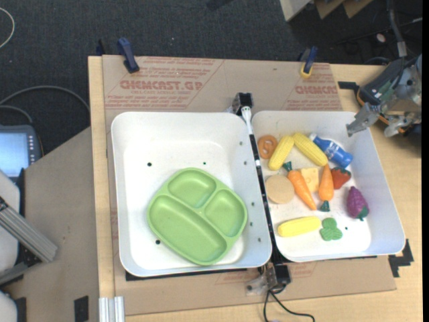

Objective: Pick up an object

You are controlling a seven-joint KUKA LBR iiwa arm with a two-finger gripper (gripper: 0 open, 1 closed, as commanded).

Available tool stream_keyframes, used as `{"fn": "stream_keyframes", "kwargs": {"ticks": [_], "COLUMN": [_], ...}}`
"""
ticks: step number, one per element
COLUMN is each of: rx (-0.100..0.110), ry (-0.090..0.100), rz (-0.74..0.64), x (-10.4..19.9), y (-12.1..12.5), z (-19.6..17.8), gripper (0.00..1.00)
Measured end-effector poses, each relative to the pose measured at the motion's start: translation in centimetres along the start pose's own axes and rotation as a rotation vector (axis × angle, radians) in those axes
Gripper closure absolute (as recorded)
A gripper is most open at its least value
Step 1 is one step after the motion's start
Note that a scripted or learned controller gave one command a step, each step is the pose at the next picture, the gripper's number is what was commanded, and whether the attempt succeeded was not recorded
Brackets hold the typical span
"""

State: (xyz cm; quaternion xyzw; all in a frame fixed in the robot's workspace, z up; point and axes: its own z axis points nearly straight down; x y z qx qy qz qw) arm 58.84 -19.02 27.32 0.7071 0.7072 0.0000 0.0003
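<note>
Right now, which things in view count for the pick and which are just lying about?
For the pick:
gripper
right bin
corn cob
blue bottle
carrot
banana
purple grapes
broccoli

Lying about:
left bin
green divided plate
blue clamp
yellow clamp

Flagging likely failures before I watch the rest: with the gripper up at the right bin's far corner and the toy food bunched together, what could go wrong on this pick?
1. The toy food is packed tight: the two carrots, cheese wedge and corn cobs touch, so fingers may wedge between items or drag a neighbour.
2. The gripper sits beside the right bin's rim; a low approach might clip it.
3. The blue bottle is rounded and may roll away.
</note>
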Motion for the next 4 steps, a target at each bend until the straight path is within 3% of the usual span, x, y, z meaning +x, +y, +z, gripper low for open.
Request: {"fn": "stream_keyframes", "kwargs": {"ticks": [1, 2, 3, 4], "rx": [0.007, 0.011, -0.003, -0.01], "ry": [0.003, 0.005, -0.001, 0.001], "rz": [-0.003, -0.001, 0.001, -0.007], "x": [0.1, 5.0, 4.7, 10.5], "y": [4.3, -1.3, -0.8, -0.8], "z": [11.4, 19.4, 17.8, 8.2], "gripper": [0.0, 0.0, 1.0, 1.0]}}
